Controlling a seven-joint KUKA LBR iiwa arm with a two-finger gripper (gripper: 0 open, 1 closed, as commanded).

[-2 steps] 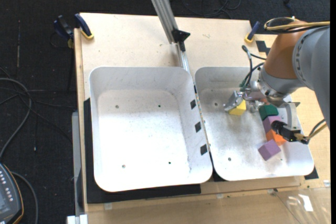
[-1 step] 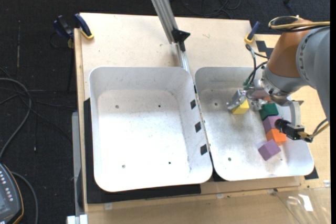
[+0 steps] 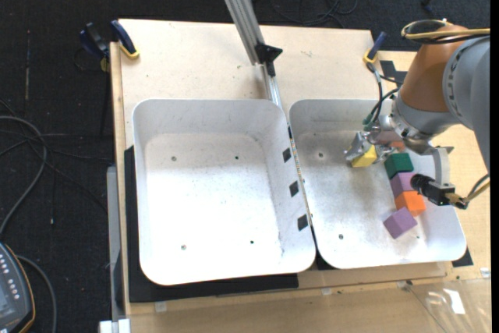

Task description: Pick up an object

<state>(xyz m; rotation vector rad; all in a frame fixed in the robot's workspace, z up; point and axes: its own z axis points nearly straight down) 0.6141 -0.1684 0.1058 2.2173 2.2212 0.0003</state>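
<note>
Gripper [image 3: 362, 154] low in right white bin [image 3: 327, 246], fingers pinching small yellow block [image 3: 364, 159]; green [image 3: 399, 164], orange [image 3: 412, 203], purple blocks [image 3: 400, 223] just right.

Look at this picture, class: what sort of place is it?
Most likely a robotics lab or test bench: a robot arm reaches over two white bins on a clamped wooden board, with loose cables on the dark floor.

Tool [image 3: 362, 150] at yellow block [image 3: 364, 159], right bin [image 3: 327, 246].
</note>
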